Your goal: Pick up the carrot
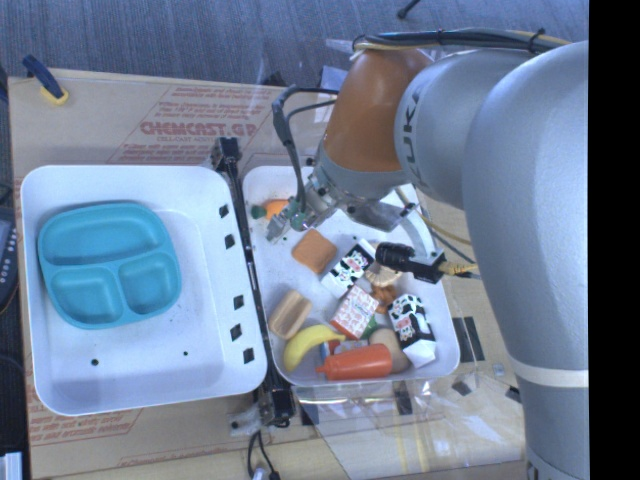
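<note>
The carrot (273, 208) is a small orange piece with a green tip, lying at the far left corner of the right bin (445, 353). My gripper (284, 219) hangs low right over it, reaching down from the big grey and orange arm. The gripper's body hides part of the carrot, and I cannot make out whether the carrot is gripped.
The right bin also holds a tan block (315, 251), two cow-patterned cartons (348, 266), a red-and-white box (354, 311), a bread piece (290, 314), a banana (308, 344) and a red item (357, 363). A blue divided tray (108, 263) lies in the left bin (200, 368).
</note>
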Motion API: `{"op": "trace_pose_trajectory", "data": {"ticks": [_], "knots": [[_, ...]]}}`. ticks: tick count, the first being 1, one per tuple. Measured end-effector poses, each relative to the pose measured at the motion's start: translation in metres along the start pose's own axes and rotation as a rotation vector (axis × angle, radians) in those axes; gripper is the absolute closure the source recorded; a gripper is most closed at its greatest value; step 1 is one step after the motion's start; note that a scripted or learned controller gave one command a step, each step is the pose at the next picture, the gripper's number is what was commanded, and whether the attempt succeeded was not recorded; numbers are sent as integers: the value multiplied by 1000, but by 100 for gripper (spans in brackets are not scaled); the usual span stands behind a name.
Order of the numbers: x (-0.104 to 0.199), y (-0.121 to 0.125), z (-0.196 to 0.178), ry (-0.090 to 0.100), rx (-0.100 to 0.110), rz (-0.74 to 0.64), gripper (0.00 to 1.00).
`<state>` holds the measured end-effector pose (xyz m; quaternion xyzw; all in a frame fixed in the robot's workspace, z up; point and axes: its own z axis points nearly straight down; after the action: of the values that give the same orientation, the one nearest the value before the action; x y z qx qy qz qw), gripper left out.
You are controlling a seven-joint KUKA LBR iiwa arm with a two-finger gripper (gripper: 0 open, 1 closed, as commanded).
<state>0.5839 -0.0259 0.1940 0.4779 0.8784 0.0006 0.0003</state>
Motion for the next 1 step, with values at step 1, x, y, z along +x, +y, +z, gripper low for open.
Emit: {"op": "trace_pose_trajectory", "data": {"ticks": [1], "knots": [[62,14,3,3,7,246,100]]}}
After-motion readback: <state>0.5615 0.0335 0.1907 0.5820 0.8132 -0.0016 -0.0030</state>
